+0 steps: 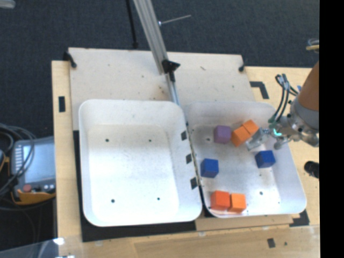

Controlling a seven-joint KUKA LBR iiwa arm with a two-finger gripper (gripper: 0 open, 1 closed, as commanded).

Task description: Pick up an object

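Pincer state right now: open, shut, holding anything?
Pincer: cannot be told. It sits low in the right bin, between the orange block and a blue block; nothing is seen in its grip.

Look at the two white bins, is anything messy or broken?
Nothing looks broken or spilled. The small foam blocks all sit inside the right white bin: a purple cube, two orange blocks touching, two blue cubes, and an orange pair near the front rim.

Two shallow white plastic bins (97,144) (290,192), two blue cubes (209,167) (265,158), one purple cube (222,134), three orange blocks (245,132) (219,199) (238,201).
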